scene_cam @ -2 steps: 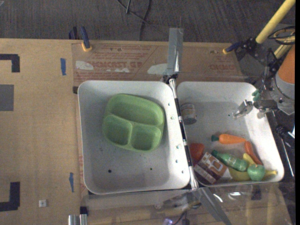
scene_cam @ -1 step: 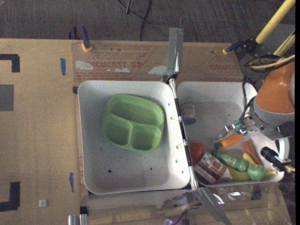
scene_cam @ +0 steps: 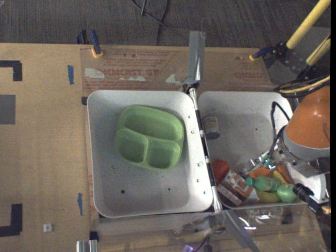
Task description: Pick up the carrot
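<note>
Camera view: fixed above the bench, looking down on both bins at a slant.
Left bin: shallow white plastic bin (scene_cam: 100, 156), well to the left of the claw, holding a green three-compartment plastic plate (scene_cam: 149, 137).
Divider: metal strip (scene_cam: 201, 140) between the bins.
Small can: grey cylindrical tin (scene_cam: 211, 127), up and left of the claw, well apart from it.
Clutter: red rounded toy (scene_cam: 220, 168) and brown printed carton (scene_cam: 234, 187), down and left of the claw; green and yellow plastic toy vegetables (scene_cam: 270, 188) just below it.
Carrot: orange tapered plastic carrot (scene_cam: 258, 170) lying in the right bin (scene_cam: 241, 114), just under the claw.
Claw: gripper (scene_cam: 269, 160) low over the pile; whether released or clenched, I cannot tell.
Progress: carrot judged not lifted; the grasp and the raise remain.
Obstacles: neighbouring toys crowd the carrot, so a wrong pick seems likely.
</note>
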Motion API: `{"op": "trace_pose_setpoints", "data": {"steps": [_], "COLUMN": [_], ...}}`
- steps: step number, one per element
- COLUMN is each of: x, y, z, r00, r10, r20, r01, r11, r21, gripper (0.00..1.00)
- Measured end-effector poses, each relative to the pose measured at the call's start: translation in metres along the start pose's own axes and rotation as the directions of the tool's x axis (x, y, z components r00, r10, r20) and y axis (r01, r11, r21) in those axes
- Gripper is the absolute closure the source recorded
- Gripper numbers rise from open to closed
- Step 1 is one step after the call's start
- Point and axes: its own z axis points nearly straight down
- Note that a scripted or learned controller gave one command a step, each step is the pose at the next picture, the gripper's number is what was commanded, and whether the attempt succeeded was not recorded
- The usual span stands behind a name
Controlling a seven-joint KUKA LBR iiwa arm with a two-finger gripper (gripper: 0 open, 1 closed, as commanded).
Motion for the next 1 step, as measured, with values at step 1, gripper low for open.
{"op": "trace_pose_setpoints", "data": {"steps": [1], "x": [-0.0036], "y": [0.0016], "z": [-0.0114], "r00": [1.000], "r10": [0.005], "r20": [0.009], "r01": [-0.005], "r11": [1.000], "r21": [-0.008], "gripper": [1.00]}}
